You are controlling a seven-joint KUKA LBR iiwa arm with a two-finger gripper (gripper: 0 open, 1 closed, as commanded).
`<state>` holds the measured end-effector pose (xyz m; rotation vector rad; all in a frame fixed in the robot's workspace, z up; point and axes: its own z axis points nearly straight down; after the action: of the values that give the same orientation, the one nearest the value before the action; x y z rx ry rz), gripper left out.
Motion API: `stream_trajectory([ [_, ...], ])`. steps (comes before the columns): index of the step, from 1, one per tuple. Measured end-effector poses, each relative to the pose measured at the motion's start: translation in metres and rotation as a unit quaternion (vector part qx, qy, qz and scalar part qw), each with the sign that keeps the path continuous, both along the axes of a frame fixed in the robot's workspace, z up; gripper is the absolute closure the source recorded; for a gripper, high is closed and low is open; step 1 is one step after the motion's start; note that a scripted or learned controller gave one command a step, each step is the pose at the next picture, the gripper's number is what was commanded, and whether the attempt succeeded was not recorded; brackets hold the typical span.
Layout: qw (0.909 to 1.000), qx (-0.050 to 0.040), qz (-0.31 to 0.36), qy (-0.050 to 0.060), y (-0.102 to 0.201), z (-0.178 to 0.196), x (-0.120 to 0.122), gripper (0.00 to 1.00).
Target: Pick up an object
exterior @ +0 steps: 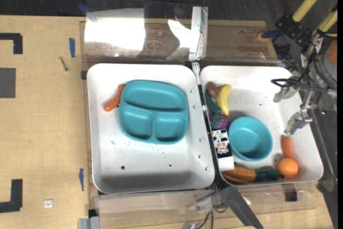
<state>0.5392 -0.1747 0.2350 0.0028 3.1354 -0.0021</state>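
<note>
My gripper (286, 110) hangs over the right side of the right bin (257, 79), open, with nothing between its fingers. Its two metal fingertips (278, 95) stand well apart above bare bin floor. Just left of and below it sits a teal bowl (250, 138). A small orange carrot (288, 145) and an orange ball (288, 167) lie below the gripper near the bin's right front corner. A yellow banana (224, 98) rests along the bin's left wall.
A brown pastry (239, 174) and a green item (267, 173) lie at the right bin's front. A black-and-white box (221, 142) and purple-green toys (217, 117) line its left wall. In the left bin (144, 169), a teal divided plate (153, 111) and an orange piece (112, 100).
</note>
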Motion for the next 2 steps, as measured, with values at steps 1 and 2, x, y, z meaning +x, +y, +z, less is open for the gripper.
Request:
stream_trajectory([
  [1, 0.9999, 0.0001, 0.014, 0.001, -0.050, -0.139, -0.018, 0.00],
  [2, 0.9998, -0.0081, -0.021, -0.001, -0.017, -0.123, 0.021, 0.00],
])
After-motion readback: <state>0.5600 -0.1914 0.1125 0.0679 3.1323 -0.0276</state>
